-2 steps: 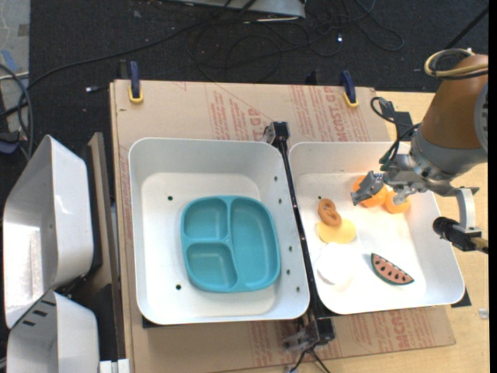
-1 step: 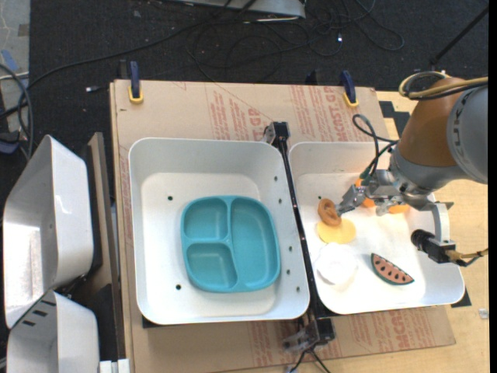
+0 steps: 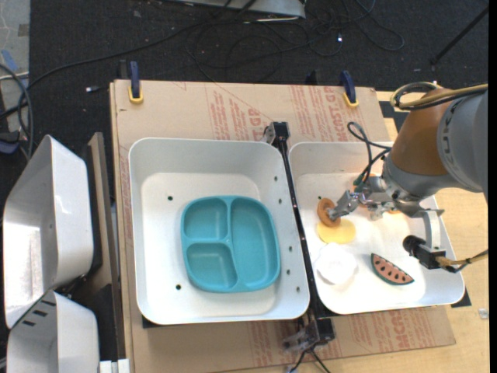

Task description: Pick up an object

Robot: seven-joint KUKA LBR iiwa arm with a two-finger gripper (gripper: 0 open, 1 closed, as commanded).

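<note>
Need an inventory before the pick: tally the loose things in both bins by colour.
Teal: 1, the divided plate in the left bin
Yellow: 1, the disc
Brown: 1, the ring, at the gripper
White: 1, the lid
Red-green: 1, the watermelon slice
Total: 5

We look down on a desk covered with printed brown cardboard, held at its far edge by two blue-and-yellow clamps. Around it lies dark carpet strewn with black cables. White tubs stand at left.
</note>
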